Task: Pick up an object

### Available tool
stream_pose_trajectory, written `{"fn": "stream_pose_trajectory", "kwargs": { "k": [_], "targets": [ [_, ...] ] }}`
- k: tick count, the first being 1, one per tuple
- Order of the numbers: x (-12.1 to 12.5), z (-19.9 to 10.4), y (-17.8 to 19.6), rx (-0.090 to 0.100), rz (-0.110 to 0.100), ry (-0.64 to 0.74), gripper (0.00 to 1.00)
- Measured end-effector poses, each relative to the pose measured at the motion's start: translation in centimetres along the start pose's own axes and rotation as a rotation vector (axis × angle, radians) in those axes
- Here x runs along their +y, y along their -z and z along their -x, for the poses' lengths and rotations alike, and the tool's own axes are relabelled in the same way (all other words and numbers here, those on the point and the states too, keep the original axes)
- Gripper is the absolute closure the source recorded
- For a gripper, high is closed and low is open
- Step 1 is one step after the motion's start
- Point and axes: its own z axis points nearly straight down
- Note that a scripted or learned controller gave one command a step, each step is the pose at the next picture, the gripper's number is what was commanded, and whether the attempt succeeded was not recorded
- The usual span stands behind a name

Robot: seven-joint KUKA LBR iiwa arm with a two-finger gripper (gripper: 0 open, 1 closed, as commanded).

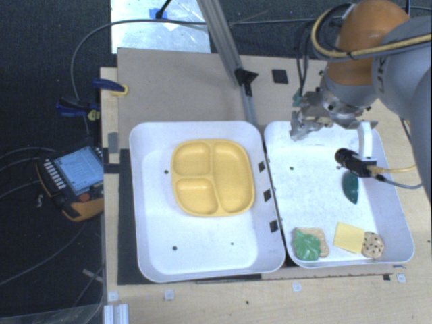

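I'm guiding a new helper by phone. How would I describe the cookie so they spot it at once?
Go to the white bin on the view's right, then to its near right corner. The cookie sits there, beside a yellow cheese slice; it alone is small, round, tan and dotted with dark specks.

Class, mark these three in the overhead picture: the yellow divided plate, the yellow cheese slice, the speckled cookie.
yellow divided plate (233, 179): camera view, floor of its large right compartment.
yellow cheese slice (349, 237): camera view, middle of its flat top.
speckled cookie (372, 245): camera view, centre of its top.
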Motion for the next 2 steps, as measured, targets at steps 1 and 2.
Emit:
{"fn": "stream_pose_trajectory", "kwargs": {
  "k": [1,2],
  "targets": [
    [0.1,-4.5,0.5,-0.001,0.0,-0.001,1.0],
    [-0.3,-9.9,1.4,0.0,0.001,0.0,1.0]
  ]
}}
